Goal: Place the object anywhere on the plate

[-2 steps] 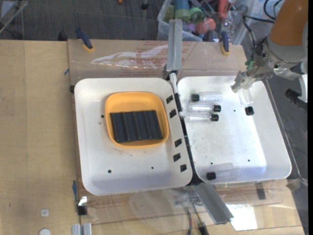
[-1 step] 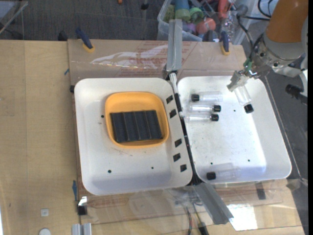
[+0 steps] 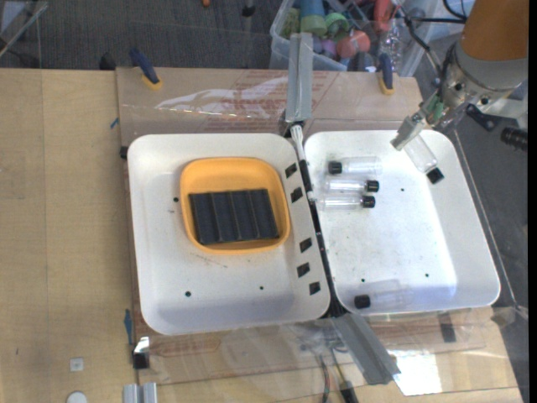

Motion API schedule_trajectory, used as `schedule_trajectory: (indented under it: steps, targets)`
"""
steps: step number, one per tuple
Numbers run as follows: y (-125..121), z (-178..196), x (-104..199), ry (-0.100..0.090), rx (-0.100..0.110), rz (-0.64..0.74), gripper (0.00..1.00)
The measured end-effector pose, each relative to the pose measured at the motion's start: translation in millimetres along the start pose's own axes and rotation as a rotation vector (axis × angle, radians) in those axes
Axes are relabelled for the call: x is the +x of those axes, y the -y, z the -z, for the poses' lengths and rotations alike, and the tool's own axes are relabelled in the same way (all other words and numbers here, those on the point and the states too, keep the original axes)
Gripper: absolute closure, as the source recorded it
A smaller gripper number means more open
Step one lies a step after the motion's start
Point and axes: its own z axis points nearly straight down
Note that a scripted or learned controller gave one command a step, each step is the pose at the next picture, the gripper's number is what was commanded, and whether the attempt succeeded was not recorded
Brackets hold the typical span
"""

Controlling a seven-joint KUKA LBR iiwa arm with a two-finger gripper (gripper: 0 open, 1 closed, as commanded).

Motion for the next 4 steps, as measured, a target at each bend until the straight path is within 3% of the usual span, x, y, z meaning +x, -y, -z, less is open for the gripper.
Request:
schedule_trajectory:
  steps: [1,2,3,4]
  targets:
    - [8.7,109.8,-14.1,-0.001,0.001,-0.026,1.0]
    - [21.4,172.0,-34.1,0.002,-0.001,0.155,1.0]
    - [50.4,180.4,-63.0,0.003,-0.001,0.447,1.0]
    - [63.9,180.5,-79.0,0.004,-0.002,0.761,1.0]
